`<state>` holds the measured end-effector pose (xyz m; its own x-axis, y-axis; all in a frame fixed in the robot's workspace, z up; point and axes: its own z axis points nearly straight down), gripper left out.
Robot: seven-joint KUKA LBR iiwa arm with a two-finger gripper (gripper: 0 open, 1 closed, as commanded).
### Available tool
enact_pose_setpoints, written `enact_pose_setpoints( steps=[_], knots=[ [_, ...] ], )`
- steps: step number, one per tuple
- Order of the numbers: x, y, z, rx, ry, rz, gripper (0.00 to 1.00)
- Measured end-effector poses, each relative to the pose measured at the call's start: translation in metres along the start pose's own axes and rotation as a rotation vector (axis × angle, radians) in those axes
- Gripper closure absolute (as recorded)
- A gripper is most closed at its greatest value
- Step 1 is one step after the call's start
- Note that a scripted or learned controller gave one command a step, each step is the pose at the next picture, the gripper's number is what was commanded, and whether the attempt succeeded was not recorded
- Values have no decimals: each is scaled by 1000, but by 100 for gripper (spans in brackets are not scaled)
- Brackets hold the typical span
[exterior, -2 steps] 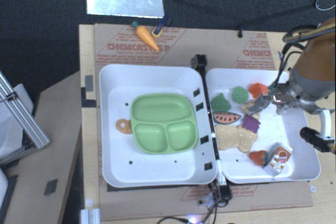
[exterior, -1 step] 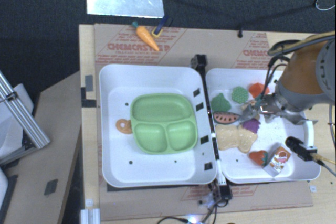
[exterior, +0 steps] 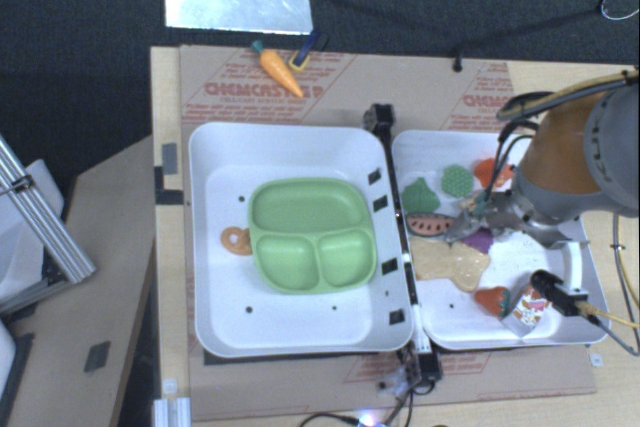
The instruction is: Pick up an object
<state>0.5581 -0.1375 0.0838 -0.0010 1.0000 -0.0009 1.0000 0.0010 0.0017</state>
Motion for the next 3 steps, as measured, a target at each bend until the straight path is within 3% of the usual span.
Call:
enact_pose_setpoints(
  steps=[1, 3],
  knots=[
    [-1, 1, -12, -4, -1, 0, 100],
    [6, 15, -110, -5, 0, -5, 100]
  ],
)
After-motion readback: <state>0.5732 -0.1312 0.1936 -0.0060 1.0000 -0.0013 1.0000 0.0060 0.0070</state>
